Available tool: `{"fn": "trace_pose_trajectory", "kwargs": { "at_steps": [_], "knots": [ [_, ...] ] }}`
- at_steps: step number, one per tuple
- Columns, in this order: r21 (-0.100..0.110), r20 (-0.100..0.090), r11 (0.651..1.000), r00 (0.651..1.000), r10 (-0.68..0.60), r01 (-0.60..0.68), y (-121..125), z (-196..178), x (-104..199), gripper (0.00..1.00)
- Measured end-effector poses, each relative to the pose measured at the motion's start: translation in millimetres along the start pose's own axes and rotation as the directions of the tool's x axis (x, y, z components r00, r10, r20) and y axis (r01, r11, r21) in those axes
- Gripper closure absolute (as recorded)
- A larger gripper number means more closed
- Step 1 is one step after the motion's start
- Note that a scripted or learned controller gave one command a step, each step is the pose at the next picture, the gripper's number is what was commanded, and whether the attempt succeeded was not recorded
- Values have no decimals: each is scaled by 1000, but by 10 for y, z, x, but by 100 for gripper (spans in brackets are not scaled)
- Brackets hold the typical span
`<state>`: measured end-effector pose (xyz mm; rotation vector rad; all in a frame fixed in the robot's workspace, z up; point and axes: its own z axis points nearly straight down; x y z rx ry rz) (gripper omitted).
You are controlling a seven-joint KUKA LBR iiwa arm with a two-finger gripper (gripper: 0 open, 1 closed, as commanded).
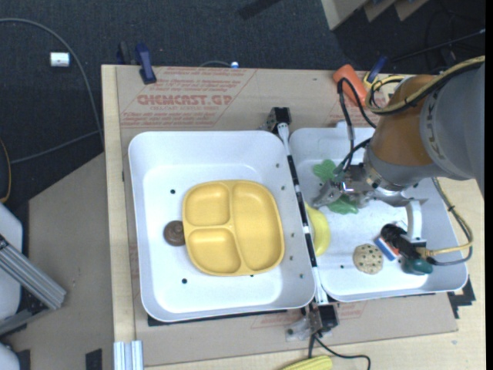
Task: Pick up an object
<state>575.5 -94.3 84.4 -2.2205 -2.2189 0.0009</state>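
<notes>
My gripper is low in the right bin, near its back left part. A green leafy thing lies right against it, with more green showing just under the gripper's tip. A yellow rounded object rests by the bin's left wall, in front of the gripper. Further to the front, a round tan cookie with dark chips lies apart from the gripper.
The left bin holds a yellow divided plate and a small brown disc at its left side. A black divider rail runs between the bins. The arm's orange band hangs over the right bin's back.
</notes>
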Motion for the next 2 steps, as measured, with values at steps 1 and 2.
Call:
{"fn": "trace_pose_trajectory", "kwargs": {
  "at_steps": [1,2],
  "knots": [
    [-3,1,1000,1000,0,0,85,-1,-25,0],
    [-6,1,1000,1000,0,0,92,-104,-21,100]
  ]
}}
